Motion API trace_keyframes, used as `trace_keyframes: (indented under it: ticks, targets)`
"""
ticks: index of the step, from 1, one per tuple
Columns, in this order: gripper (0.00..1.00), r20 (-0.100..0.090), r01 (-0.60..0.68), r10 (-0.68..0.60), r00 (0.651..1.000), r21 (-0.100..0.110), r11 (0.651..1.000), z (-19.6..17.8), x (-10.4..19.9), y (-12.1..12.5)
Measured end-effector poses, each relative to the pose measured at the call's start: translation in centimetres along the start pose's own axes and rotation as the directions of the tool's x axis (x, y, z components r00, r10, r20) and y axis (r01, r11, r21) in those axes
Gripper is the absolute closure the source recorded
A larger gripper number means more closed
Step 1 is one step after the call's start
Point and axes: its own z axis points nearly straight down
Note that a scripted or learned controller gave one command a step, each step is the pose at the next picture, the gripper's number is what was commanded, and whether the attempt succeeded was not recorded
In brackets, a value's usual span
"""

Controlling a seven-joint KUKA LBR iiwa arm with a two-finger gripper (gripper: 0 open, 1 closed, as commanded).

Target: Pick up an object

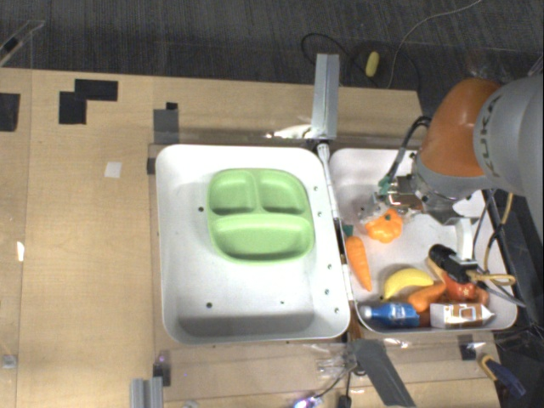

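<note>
My gripper (392,201) hangs over the upper middle of the right bin (357,170), reaching in from the right. Just below it, touching or nearly touching, lies an orange toy pepper (385,227). A carrot (359,263) lies along the bin's left wall. A yellow banana (406,280) sits lower down, with an orange-red piece (435,294) to its right. Along the bin's front edge lie a blue bottle (392,314) and a white carton (460,314).
The left bin (183,253) holds a green divided plate (258,212). A metal post (325,92) stands behind the gap between the bins. Cables run down the right side of the right bin.
</note>
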Motion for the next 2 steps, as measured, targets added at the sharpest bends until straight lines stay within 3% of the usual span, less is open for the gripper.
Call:
trace_keyframes:
  ticks: [1,2]
  targets:
    - [1.0,0.001,-0.193,0.193,0.981,0.007,0.981,-0.91,0.25,-2.42]
    - [0.0,0.001,-0.193,0.193,0.981,0.007,0.981,-0.93,0.25,-2.41]
